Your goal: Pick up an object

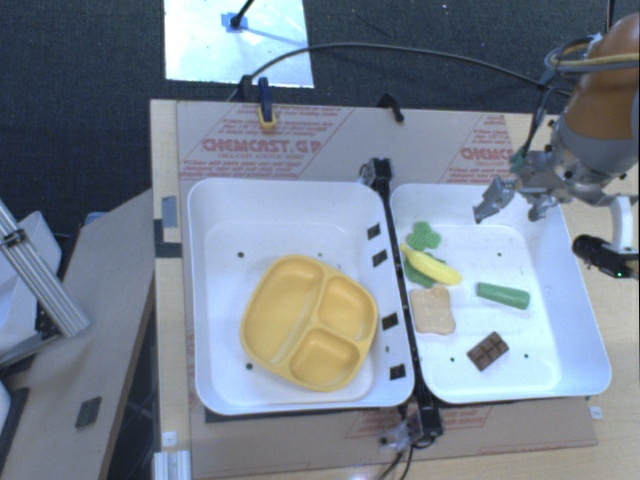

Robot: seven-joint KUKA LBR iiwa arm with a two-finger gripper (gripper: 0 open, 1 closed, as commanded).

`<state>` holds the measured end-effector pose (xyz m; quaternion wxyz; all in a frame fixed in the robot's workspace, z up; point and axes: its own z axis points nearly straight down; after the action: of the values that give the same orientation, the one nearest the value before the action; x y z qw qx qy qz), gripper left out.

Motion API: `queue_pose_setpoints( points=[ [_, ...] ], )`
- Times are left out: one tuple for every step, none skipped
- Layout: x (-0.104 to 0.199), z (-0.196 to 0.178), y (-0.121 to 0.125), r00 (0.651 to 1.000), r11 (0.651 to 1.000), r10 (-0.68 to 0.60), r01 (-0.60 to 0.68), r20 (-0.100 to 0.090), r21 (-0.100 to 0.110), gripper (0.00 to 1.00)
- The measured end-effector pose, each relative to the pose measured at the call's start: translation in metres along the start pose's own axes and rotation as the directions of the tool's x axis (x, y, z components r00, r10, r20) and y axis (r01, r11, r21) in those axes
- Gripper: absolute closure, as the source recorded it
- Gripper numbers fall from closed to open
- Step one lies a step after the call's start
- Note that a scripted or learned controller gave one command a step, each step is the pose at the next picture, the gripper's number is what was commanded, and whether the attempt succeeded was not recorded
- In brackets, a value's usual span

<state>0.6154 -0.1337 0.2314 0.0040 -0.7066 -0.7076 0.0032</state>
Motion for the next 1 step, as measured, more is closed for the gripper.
queue_pose_setpoints(
  points=[
    [0.0002, -0.0071, 0.0023, 1.0, 1.0, -0.002, 0.002, 0.002, -0.011, 0.0]
  ],
)
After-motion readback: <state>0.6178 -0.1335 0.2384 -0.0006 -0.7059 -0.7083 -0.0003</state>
